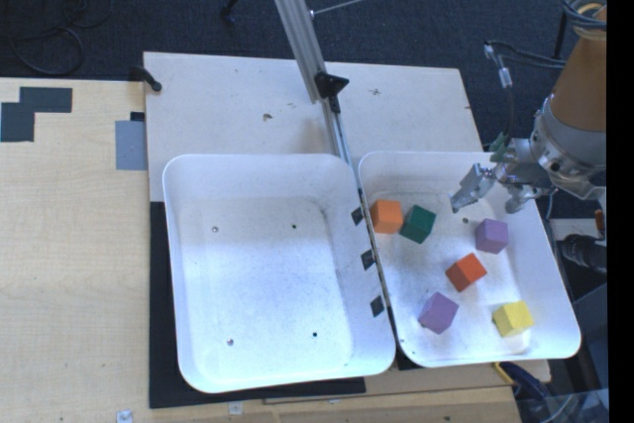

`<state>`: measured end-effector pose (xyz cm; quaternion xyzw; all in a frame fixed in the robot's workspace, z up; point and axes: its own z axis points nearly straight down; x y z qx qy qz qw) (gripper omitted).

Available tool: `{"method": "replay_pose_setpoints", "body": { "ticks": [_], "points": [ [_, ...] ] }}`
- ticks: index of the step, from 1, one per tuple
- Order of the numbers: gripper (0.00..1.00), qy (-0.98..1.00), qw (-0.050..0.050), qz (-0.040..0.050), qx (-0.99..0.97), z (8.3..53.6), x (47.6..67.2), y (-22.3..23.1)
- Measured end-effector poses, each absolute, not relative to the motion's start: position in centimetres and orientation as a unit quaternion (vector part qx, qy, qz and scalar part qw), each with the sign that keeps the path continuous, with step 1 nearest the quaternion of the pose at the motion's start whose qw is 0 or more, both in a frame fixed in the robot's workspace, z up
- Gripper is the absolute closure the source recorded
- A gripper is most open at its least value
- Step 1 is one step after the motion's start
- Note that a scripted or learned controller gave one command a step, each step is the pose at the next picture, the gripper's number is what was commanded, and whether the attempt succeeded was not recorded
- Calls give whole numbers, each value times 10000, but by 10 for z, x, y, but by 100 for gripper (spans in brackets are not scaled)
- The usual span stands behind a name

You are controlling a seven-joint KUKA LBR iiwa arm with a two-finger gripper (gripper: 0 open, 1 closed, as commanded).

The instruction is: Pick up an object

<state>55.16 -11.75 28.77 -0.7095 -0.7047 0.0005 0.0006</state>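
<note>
The right bin (555, 302) holds several small blocks: an orange one (387, 215), a dark green one (418, 223), a purple one (491, 236), a red one (466, 271), a second purple one (438, 312) and a yellow one (512, 317). My gripper (492, 192) hovers over the bin's far right part, just above the upper purple block. Its two grey fingers are spread apart, open, with nothing between them.
The left bin (198, 213) lies beside the right one, with black clips along the shared rim (367, 258). A slanted aluminium rail (297, 25) rises behind the bins. The arm's orange band (584, 74) is at the right edge.
</note>
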Motion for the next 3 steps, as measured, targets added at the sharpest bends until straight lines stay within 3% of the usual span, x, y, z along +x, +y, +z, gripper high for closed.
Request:
{"method": "replay_pose_setpoints", "body": {
  "ticks": [1,2,3],
  "points": [
    [0,-7070,20,18,-7072,131,544,-133],
    [0,-7087,-11,-9,-7055,89,624,-113],
    [100,-7079,17,12,-7063,100,620,-115]
  ]
}}
